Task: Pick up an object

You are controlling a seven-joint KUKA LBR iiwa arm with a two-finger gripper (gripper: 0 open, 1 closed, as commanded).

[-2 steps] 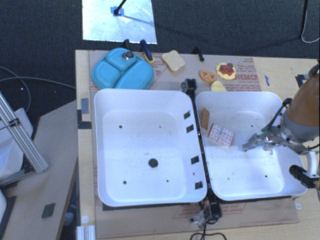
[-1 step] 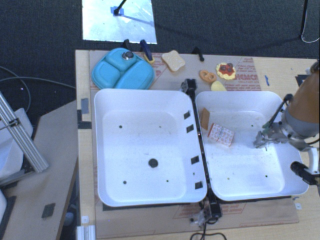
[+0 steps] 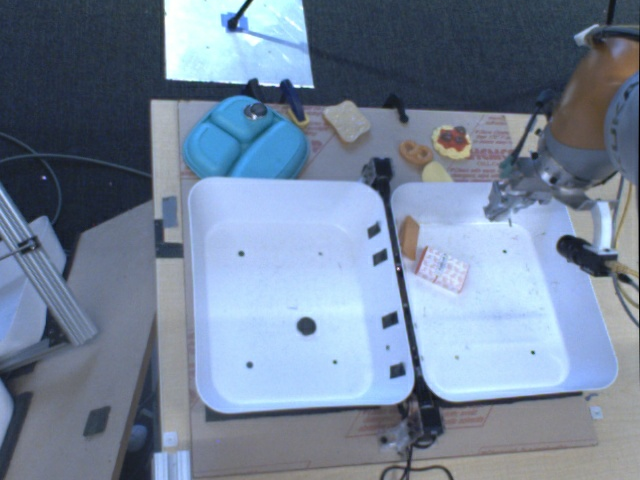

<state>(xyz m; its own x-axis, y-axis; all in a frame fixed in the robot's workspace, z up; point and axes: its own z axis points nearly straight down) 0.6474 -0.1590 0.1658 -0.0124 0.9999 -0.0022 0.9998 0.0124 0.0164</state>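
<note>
Gripper (image 3: 503, 208) above right bin (image 3: 560, 368), grip state unclear; boxy patterned pack (image 3: 442, 269) nearby.

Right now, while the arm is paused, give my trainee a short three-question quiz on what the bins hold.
1. True or false: the small dark disc lies in the right bin.
2. Which lies nearest the divider in the right bin? A) red patterned box B) orange block C) blue tray
3. Fill in: the gripper hovers over the right bin's ____ edge.

Key: 1 false, it lies in the left bin. 2 B. 3 far.
</note>
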